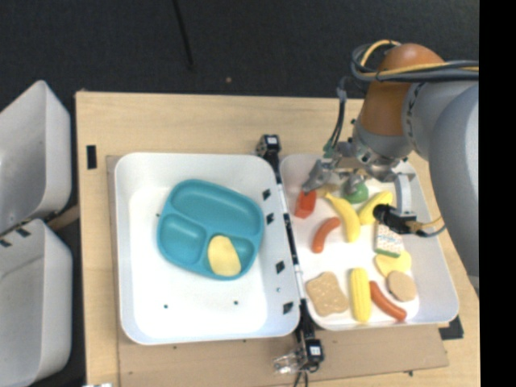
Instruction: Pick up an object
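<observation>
Camera view, from my remote seat: the gripper (339, 180) hangs over the right bin (435, 285) toward its 11 o'clock corner, among toy food. I cannot tell how it is set. An orange-red piece (305, 204) lies just beside it at 8 o'clock; a banana (347, 217) lies below.

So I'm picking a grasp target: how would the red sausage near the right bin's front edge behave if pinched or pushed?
The red sausage looks round and smooth, so it would probably roll when pushed and might slip from a pinch. It appears to be a small moulded toy, likely stiff and light.
</observation>
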Action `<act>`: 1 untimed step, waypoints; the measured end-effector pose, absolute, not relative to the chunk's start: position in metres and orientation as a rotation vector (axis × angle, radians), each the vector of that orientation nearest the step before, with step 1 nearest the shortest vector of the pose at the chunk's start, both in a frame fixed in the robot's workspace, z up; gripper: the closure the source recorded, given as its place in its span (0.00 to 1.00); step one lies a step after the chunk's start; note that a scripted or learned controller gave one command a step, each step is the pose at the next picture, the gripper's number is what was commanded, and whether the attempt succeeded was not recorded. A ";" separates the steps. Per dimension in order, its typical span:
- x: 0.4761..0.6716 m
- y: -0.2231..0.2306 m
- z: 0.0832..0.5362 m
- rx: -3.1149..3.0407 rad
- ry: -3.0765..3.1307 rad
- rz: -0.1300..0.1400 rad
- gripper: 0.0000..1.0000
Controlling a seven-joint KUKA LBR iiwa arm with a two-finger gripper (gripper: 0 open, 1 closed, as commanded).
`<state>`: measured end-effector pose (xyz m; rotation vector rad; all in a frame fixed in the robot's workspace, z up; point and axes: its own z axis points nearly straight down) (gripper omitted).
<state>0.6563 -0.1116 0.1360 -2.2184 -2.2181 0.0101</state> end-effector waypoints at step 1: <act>0.658 -0.113 0.112 -2.225 -2.220 0.000 0.00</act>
